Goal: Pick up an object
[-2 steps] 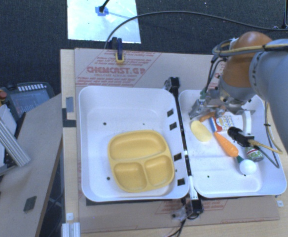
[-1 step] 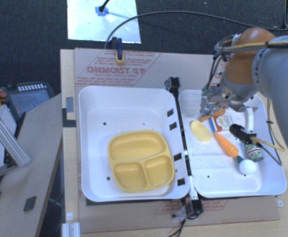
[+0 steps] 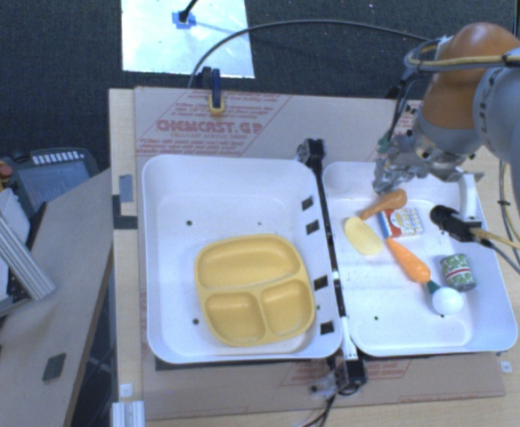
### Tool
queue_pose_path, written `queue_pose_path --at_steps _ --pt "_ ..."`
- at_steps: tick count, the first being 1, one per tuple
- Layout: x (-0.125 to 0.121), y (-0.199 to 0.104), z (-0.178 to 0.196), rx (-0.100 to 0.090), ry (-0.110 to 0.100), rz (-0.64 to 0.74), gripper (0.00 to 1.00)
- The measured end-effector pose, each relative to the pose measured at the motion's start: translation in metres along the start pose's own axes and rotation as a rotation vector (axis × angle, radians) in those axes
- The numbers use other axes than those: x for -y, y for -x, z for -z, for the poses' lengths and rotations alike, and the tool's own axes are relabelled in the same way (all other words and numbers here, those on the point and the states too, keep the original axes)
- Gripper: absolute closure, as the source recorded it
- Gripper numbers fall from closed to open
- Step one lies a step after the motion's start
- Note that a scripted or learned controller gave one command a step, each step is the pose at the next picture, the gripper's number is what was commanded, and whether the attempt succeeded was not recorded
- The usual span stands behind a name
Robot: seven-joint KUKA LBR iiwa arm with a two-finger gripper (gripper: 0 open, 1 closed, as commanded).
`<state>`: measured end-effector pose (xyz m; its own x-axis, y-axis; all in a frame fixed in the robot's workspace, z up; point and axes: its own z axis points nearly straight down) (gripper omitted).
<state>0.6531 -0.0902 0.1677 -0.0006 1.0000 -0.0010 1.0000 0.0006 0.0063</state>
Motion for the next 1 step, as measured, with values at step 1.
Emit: queue_pose_path --at_steps 1 --pt "-0.0077 0.0057 0.0479 0.000 0.001 0.003 1.00"
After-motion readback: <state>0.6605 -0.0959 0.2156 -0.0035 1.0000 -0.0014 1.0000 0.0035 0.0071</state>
